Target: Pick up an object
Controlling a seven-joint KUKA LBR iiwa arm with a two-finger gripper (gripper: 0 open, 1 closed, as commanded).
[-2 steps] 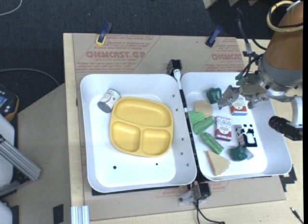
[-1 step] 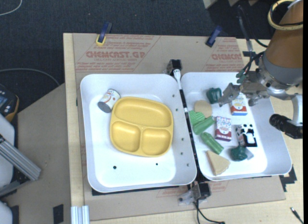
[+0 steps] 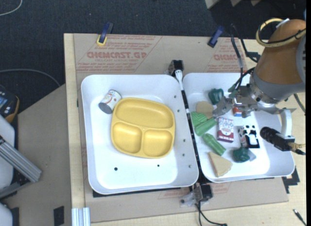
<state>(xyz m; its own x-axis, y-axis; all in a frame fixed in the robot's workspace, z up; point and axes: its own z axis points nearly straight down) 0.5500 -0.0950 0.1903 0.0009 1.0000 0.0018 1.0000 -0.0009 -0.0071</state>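
Your gripper (image 3: 233,104) hangs over the right bin (image 3: 277,169), above the clutter; can't tell from this angle whether it's parted or closed, and nothing shows gripped. Just below it lies the small red-and-white packet (image 3: 225,128), likely the easiest target. Come straight down, centred on it. Watch the green pieces (image 3: 203,123) touching its left side and the black-and-white item (image 3: 250,136) just right. Yellow tray (image 3: 143,127) sits in the left bin (image 3: 92,137), well apart.
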